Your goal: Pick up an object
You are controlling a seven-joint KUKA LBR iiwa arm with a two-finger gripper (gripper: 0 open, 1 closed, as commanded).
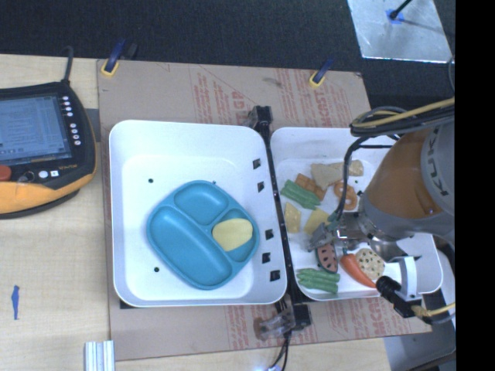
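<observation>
Hovering low over the toy food in the right bin, the end effector looks open and empty; these pieces seem light, stiff, best pinched across the middle.

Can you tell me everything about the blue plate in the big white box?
The blue plate looks like smooth plastic, rounded at its corners and split by raised ridges into three sections. It lies flat and turned at a slant on the floor of the left bin, nearer the front and away from the walls. A pale yellow oval piece rests in its small right-hand section; the other two sections hold nothing.
</observation>
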